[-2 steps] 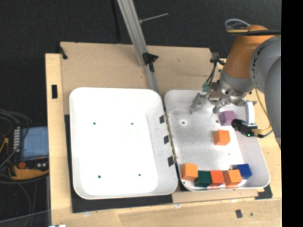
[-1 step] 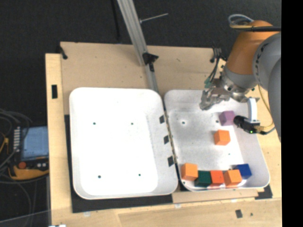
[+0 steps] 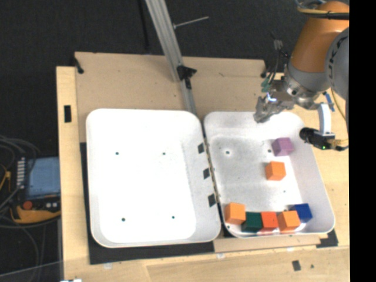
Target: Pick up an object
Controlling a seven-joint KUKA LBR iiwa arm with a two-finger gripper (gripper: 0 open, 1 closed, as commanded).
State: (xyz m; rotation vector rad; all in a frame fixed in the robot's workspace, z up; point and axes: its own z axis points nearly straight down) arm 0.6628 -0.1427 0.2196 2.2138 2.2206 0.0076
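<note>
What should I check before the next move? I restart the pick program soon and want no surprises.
1. Blocks to pick lie in the right bin: ok.
2. Hand above that bin's far edge, carrying nothing: ok.
3. Purple block stands apart from the orange block: ok.
4. Front row of blocks spaced for a grasp: not ok, packed against the wall.
5. Hand's opening: cannot tell.

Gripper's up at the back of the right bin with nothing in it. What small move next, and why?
Probably ease the gripper toward the purple block and centre above it. That block lies nearest, just in front of the gripper, apart from the orange block, with bare bin floor around it.
</note>
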